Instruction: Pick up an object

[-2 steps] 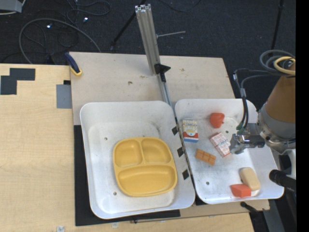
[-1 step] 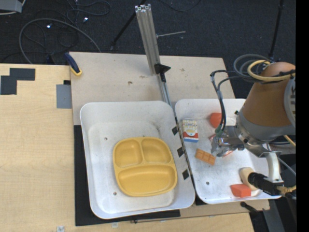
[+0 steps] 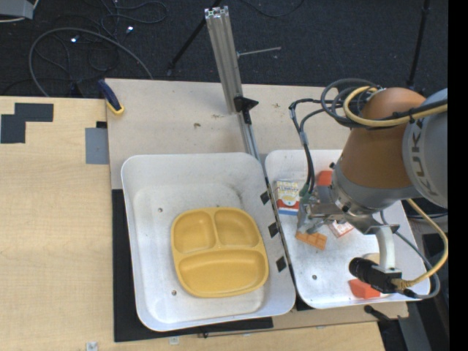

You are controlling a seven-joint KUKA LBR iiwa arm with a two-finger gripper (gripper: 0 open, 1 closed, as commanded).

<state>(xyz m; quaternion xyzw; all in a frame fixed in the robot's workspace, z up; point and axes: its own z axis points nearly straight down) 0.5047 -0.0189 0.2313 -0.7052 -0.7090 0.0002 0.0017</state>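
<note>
End effector (image 3: pixel 316 221) sits low in the right bin (image 3: pixel 322 287), directly over the orange object (image 3: pixel 311 239); grip state cannot be determined. Recommend confirming centred closure before lifting vertically.

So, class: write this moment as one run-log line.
arm: over right bin | tool: low among small items | orange block: beside tool | yellow tray: left bin

Probably lab: bench (image 3: pixel 58 218), loose cables (image 3: pixel 80 42)
</note>
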